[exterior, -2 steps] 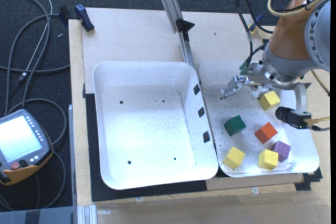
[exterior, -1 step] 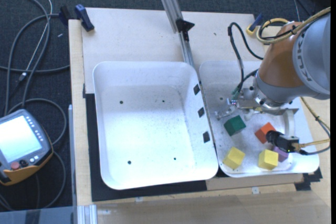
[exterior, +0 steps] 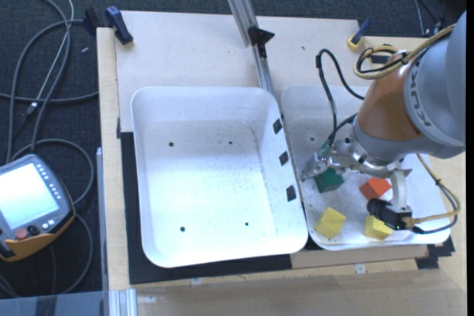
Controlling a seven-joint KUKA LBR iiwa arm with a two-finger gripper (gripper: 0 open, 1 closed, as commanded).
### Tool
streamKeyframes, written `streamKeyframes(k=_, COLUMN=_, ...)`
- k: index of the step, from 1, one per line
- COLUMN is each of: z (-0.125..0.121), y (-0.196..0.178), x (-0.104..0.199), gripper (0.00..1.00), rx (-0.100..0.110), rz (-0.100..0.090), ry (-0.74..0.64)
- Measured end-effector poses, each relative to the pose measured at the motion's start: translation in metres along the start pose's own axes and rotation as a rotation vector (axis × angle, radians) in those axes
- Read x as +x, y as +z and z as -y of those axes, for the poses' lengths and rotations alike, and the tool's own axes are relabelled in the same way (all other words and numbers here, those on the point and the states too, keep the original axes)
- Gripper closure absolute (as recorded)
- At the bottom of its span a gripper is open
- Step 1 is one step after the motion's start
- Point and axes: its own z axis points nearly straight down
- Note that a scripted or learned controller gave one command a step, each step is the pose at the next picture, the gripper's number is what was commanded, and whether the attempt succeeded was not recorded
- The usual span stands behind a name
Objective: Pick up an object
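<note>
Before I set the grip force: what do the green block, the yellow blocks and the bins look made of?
Green block: matte, solid colour, likely foam or painted wood; cannot tell which. Yellow blocks: the same dull, even finish with soft-looking edges, perhaps foam. Left bin and right bin: smooth white moulded plastic by their rounded corners and thin rims, speckled with dark marks.

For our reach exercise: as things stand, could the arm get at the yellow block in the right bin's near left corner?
Probably yes: the yellow block lies uncovered, apart from the green block, with the arm just above it.
</note>
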Motion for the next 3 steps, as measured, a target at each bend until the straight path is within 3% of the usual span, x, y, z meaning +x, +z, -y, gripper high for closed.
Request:
streamKeyframes(k=1, z=-0.002, y=-0.013, x=0.001, gripper=1.00, rx=-0.006, rz=0.000, ry=-0.002)
streamKeyframes(k=2, z=-0.024, y=-0.107, x=0.059, gripper=1.00, rx=-0.016, rz=0.000, ry=-0.008)
streamKeyframes(k=3, z=-0.017, y=-0.101, x=0.155, gripper=1.00, rx=-0.005, rz=-0.002, ry=-0.010)
